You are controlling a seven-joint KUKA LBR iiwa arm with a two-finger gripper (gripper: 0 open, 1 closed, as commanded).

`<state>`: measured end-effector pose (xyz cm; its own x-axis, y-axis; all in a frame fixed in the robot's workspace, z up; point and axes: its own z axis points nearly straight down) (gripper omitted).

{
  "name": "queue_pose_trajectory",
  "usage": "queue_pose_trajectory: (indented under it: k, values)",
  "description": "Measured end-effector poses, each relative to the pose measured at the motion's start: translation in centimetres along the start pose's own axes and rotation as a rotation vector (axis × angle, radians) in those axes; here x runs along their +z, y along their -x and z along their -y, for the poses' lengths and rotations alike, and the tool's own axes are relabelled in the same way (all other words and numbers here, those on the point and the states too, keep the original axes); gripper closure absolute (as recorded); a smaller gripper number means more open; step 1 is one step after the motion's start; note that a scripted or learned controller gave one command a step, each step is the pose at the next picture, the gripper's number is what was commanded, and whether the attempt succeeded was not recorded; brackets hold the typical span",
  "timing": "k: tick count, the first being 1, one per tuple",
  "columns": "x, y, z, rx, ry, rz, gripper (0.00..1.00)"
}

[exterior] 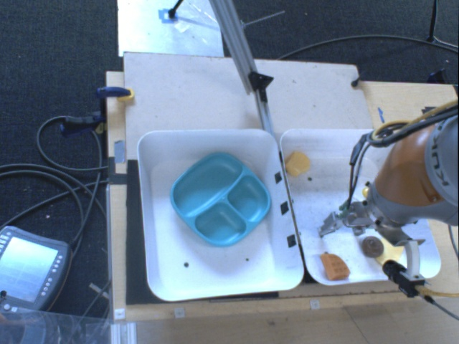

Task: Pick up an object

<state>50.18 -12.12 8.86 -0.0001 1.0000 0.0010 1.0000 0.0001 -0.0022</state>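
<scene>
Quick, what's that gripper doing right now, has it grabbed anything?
Gripper: over the right bin, nothing visible between its fingers; open or closed cannot be told.

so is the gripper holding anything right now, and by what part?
Nothing visibly held. The gripper hangs over the right bin, apart from the orange piece, yellow piece and brown disc.

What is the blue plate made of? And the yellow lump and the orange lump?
Blue plate: looks like smooth plastic, slightly glossy, with three moulded sections. Yellow lump: maybe foam or sponge, matte and soft-edged. Orange lump: rough and dull, perhaps sponge; hard to tell.
</scene>
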Motion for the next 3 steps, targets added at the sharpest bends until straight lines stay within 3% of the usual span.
queue_pose_trajectory:
  k: [1, 3]
  values:
    - [-1.3, 0.0, -0.1, 0.0, 0.005, 0.001, 1.0]
    - [-12.7, -0.7, -0.3, -0.006, 0.011, 0.003, 1.0]
